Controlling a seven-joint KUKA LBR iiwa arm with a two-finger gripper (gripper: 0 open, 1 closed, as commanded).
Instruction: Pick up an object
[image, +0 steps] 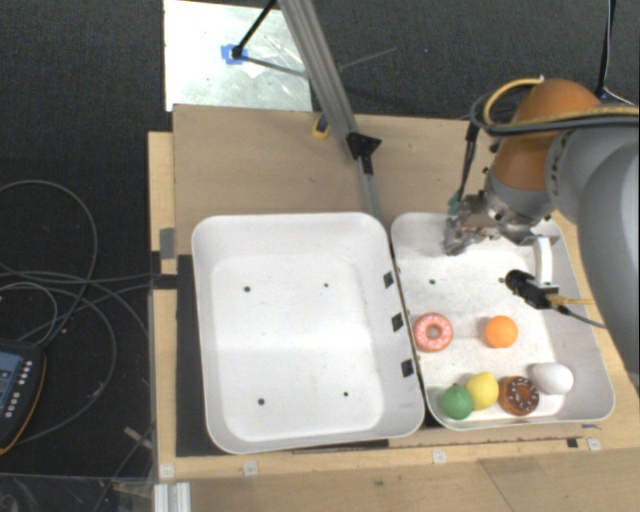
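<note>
The right bin (420, 235) holds several small objects. A pink frosted donut (433, 332) lies near its left wall, with an orange ball (500, 331) to its right. Along the front wall sit a green ball (457, 402), a yellow lemon (483, 389), a brown chocolate donut (518, 396) and a white egg (552, 378). My gripper (458, 238) hangs over the bin's far left corner, well behind the objects, with nothing seen between its fingers. The fingers are small and dark against the bin.
The left bin (215, 300) lies beside the right one, with black clips on the shared wall. A grey tripod leg (335, 95) slants down to the bins' far edge. The grey arm (590, 170) covers the right bin's far right side. Cables lie on the floor at left.
</note>
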